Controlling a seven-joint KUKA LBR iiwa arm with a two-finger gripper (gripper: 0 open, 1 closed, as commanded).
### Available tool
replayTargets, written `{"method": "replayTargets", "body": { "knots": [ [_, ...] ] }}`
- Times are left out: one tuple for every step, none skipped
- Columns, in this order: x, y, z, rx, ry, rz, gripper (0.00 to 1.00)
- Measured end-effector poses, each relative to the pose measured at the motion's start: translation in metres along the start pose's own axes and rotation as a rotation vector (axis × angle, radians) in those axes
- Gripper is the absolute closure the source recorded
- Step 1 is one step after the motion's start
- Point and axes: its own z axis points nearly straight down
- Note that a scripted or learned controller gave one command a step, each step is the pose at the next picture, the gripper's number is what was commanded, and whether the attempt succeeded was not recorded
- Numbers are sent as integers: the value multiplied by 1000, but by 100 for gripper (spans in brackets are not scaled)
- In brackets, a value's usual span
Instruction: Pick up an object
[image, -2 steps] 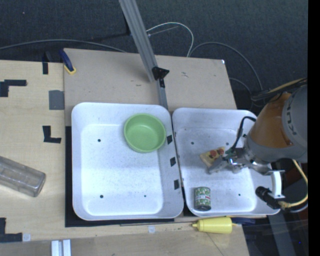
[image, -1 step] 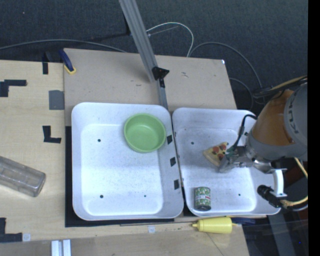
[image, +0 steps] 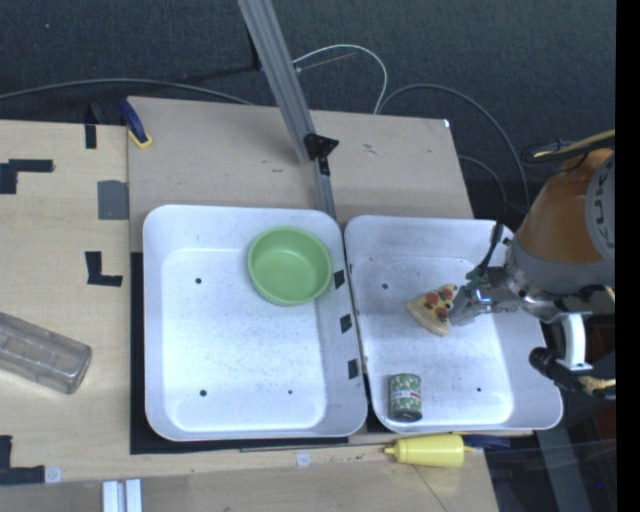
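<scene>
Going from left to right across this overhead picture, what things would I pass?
Clear plastic container → green bowl in the left bin → small green can → pizza slice toy → gripper on the grey and orange arm.

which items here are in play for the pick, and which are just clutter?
In play:
- pincer, at the right bin
- toy pizza slice with red toppings, just beside the pincer
- small green tin can, same bin
- round green plastic bowl, in the left bin

Clutter, outside the bins:
- yellow squeeze bottle
- clear plastic container
- blue-and-yellow clamp
</scene>
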Motion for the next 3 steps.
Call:
{"method": "replayTargets", "body": {
  "knots": [
    [-4, 4, -62, -3, -1, 0, 100],
    [-4, 5, -98, 0, 0, 0, 100],
    [50, -1, -86, 6, 2, -3, 100]
  ]
}}
